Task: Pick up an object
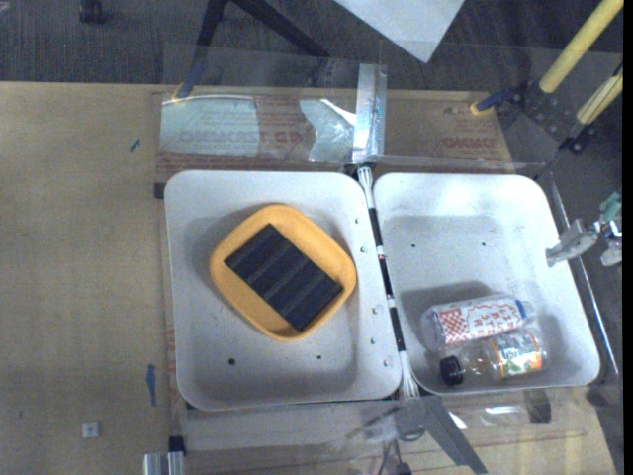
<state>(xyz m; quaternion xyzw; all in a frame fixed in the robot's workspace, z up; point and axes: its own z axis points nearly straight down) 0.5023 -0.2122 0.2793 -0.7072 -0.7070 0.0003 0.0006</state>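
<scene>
two small plastic bottles are lying side by side in the right white bin (475, 201), down near its front edge. the one with the red-and-white checked label (475, 322) is lying on its side, cap end pointing to the right, and just in front of it, touching or nearly touching, the clear bottle of amber drink with the black cap (495, 357) is lying with its cap pointing left. the rest of that bin's floor is showing bare white, a little scuffed.

across the divider, in the left white bin (198, 265), a rounded yellow-orange tray holding a dark ribbed panel (283, 281) is sitting turned at a slant, roughly in the middle.

over at the right edge of the scene, just past the right bin's outer rim, a small pale metal piece with a bit of teal on it (591, 236) is poking in; from where i'm standing i cannot tell if that is the gripper or how its fingers are set, and nothing is showing in it.

both bins are resting on a tan wooden bench (69, 265), with a strip of clear plastic sheet (257, 127) behind them and a black chair base (198, 3) on the carpet beyond.
</scene>
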